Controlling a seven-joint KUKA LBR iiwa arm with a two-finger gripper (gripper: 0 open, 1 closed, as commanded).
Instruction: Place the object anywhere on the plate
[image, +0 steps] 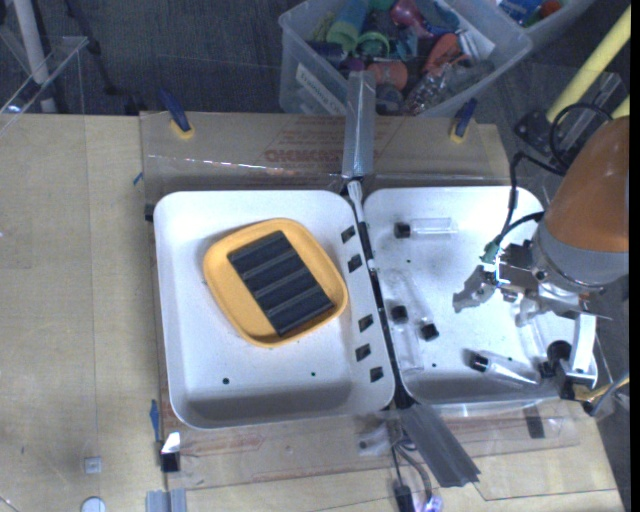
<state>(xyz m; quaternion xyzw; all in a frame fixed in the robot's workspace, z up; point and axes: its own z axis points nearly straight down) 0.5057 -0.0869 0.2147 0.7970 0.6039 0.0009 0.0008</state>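
A pale wooden bench carried two shallow white bins side by side, split by a dark divider strip set with small black clips. Nearest the camera, below the bins, grey bracket parts and loose cables lay at the bench's front edge.

In the left bin sat one yellow plate, rounded and roughly square, turned at an angle. On it rested one dark, ribbed rectangular object, lying flat across the plate's middle and inside its rim.

The right bin held several clear plastic pieces with black ends: one by the near right corner, one near the far wall and a couple of small ones close to the divider. Their exact number was hard to make out.

The arm, grey with an orange band, reached over the right bin from the right. Its gripper hung above the bin floor, well apart from the plate; whether its fingers were spread or closed could not be told, and nothing was seen between them.

Farther back, a strip of brown board bore faint reddish printing, too blurred to read. Behind it stood one clear tub full of mixed colourful items, against a dark background.
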